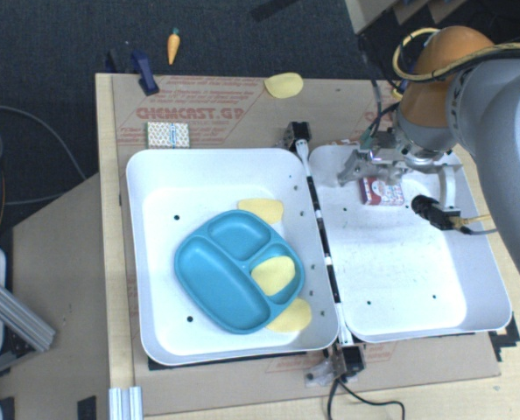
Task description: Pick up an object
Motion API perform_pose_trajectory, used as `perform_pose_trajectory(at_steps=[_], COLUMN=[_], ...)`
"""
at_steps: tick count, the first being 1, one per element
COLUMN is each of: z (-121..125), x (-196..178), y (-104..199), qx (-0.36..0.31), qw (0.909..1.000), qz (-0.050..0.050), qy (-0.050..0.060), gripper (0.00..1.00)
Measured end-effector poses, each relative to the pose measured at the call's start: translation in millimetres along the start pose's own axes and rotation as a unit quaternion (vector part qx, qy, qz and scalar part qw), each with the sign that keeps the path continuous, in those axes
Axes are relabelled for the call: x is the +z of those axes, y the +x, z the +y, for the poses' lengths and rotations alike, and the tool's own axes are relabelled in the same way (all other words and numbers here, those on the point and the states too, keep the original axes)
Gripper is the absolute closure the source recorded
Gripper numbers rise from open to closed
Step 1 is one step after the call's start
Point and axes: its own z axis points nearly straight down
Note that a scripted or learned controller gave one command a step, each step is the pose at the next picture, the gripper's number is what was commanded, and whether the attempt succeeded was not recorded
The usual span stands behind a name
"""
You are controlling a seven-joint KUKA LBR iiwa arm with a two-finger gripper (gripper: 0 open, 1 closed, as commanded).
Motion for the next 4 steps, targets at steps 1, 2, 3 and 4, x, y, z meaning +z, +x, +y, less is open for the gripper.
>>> perform_pose_trajectory(at_steps=[1,2,3,4], z=[1.9,1.6,-4.5,-2.0], x=[-12.0,-11.7,-0.4,-0.1], y=[-0.9,-0.8,-3.8,2.9], qx=[-0.001,-0.001,-0.001,0.000], qw=[1.0000,1.0000,1.0000,1.0000], qz=[-0.002,-0.002,0.001,-0.001], qy=[-0.004,-0.003,-0.001,-0.001], gripper=[1.00,0.00,0.00,0.00])
